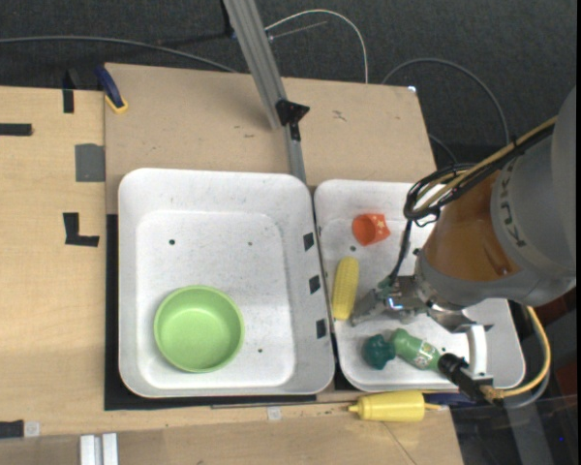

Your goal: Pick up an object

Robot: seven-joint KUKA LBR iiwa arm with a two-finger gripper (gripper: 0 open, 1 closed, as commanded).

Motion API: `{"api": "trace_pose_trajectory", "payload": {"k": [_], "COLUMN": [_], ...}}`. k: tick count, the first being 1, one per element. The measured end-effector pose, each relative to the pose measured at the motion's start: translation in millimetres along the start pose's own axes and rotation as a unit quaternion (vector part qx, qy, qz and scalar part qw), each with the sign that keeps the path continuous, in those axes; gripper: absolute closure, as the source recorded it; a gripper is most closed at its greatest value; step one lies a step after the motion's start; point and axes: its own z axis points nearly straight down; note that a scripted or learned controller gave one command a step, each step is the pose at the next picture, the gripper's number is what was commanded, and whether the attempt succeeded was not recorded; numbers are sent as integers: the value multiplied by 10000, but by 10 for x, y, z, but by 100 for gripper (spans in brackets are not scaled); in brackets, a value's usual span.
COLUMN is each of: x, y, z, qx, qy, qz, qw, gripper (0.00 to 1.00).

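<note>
Two bins: white, side by side on the worktop; left bin and right bin.
Left bin: carries one green bowl near its front corner, well apart from the arm.
Right bin: carries a yellow corn cob along its left wall, an orange piece toward the back, and a green bottle lying on its side near the front.
Outside the bins: a yellow object lies on the worktop just beyond the right bin's front rim.
Arm: reaches in from the right and hangs low over the right bin, its grey body covering much of that bin.
Gripper: down between the cob and the bottle, just beside the cob.
Fingers: whether spread or pressed together cannot be told from this angle; nothing is seen pinched between them.
Progress: the reach looks made, but no object is lifted; every item lies on its bin floor.
Left to do: by the look of it, close on an item, likely the cob or the bottle, and raise it clear.
</note>
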Motion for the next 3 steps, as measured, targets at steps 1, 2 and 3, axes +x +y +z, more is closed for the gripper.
{"api": "trace_pose_trajectory", "payload": {"k": [1, 2, 3], "x": [12, -11, -112], "y": [-4, 101, 71], "z": [-107, -645, -1161], "qx": [13, -14, -14], "qy": [15, 15, 12], "qz": [-2, -11, -5], "qw": [10000, 10000, 10000], "gripper": [100, 100, 100]}}
